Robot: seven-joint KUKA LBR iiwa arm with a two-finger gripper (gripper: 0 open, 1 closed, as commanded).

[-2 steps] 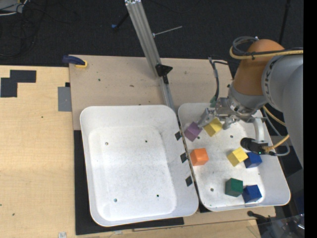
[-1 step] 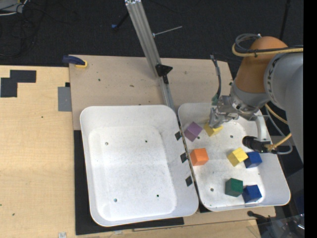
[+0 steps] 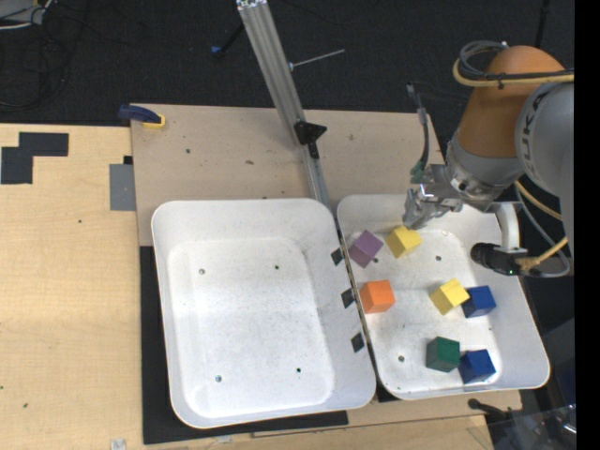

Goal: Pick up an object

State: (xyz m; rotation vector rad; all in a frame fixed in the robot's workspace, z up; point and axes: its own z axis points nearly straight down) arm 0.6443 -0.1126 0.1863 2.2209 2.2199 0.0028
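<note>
Lying just under end effector [image 3: 417,210]: yellow cube [image 3: 404,242]

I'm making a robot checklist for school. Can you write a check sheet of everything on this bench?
Surface: wooden bench bearing a left bin and a right bin, both white.
Job's things: in the right bin, purple cube, yellow cube, orange cube, second yellow cube, two blue cubes, green cube.
Clutter: blue-and-yellow item at the bench's far left corner.
Grippers: tool just above the yellow cube, holding nothing visible.
Cables: yellowish hoses on the arm.
Surroundings: slanted metal rail, dark floor.
</note>
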